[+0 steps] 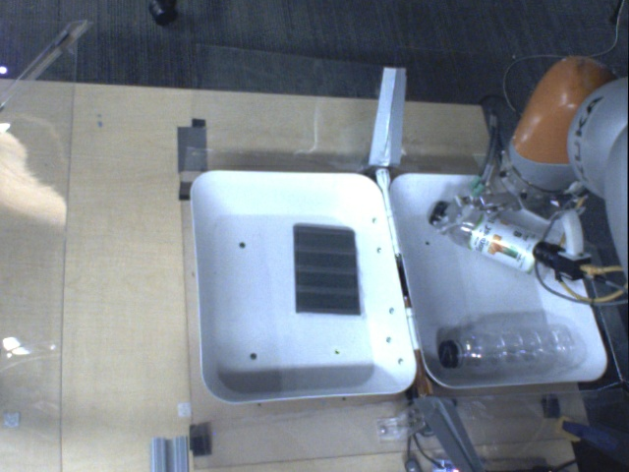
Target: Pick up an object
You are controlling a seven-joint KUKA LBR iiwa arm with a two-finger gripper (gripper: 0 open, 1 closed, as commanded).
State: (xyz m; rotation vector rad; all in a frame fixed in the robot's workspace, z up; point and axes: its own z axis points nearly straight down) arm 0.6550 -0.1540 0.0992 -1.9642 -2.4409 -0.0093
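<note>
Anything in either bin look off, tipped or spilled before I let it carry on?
Nothing spilled or damaged. The clear plastic bottle lies on its side along the near edge of the right bin, dark cap to the left. A small white tube lies tilted under the gripper. The dark ridged block sits flat in the left bin.

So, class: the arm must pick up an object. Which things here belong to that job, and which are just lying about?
Part of the job:
- gripper, over the right bin
- small white bottle beside it
- clear plastic bottle lying along the bin's near wall

Just lying about:
- left bin
- dark ridged block lying in it
- wooden bench
</note>
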